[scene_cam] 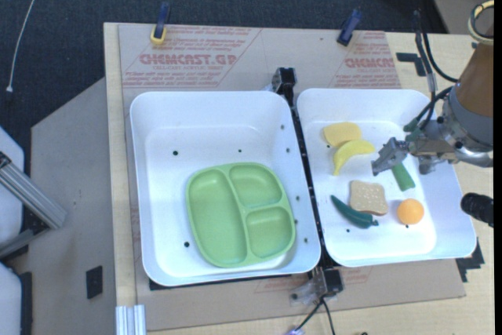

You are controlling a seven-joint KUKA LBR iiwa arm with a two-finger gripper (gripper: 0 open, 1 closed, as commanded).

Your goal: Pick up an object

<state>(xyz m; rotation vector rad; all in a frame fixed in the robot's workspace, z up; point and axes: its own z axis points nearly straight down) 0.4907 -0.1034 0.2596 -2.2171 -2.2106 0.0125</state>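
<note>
- My jaws (394,155) hang low over the right-hand bin (447,247), in the right middle of the frame, just above the small green stick-shaped piece (403,176) that lies slanted on the bin floor.
- That green piece looks like light, stiff plastic play food; I judge it smooth and prone to roll, so I would close across its narrow width near the middle.
- Whether my jaws are spread or pressed together I cannot tell; dark metal blurs together there, and nothing shows pinched between them.
- Other candidates share the bin: two yellow banana-like pieces (347,145) at upper left, a tan bread slice (368,198) in the centre, a dark green pepper-shaped piece (352,213) touching its lower-left edge, and an orange ball (409,211) to the right.
- The ball would likely slip; the bread slice lies flat and offers little edge.
- My arm enters from the right edge, wrist bent so the tool points left and down.
- The left bin (149,169) carries a green divided plate (239,212), well apart from me.
</note>
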